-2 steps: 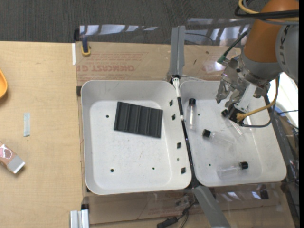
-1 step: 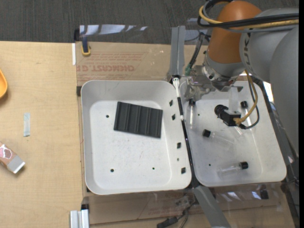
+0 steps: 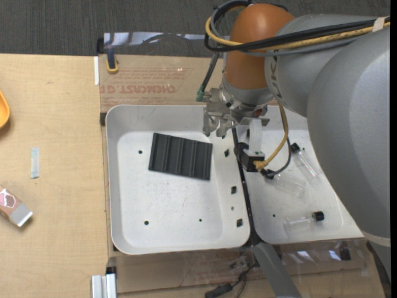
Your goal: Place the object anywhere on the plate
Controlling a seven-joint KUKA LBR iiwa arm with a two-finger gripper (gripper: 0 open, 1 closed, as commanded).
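Observation:
A dark grey ribbed plate (image 3: 181,156) lies flat in the left white bin (image 3: 124,185), toward its back. My gripper (image 3: 214,128) hangs over the back right corner of that bin, just right of and behind the plate's far right corner. Nothing shows beneath it. In the right bin (image 3: 291,231) lie clear plastic tubes with black caps: one (image 3: 303,221) near the front, another (image 3: 304,161) further back beside the arm's cable.
The grey arm covers most of the right bin's far and right side. A black and yellow cable (image 3: 263,163) dangles by the divider between the bins. Cardboard (image 3: 149,82) lies behind the left bin. On the wooden bench at left sit a small grey strip (image 3: 35,163) and a packet (image 3: 13,207).

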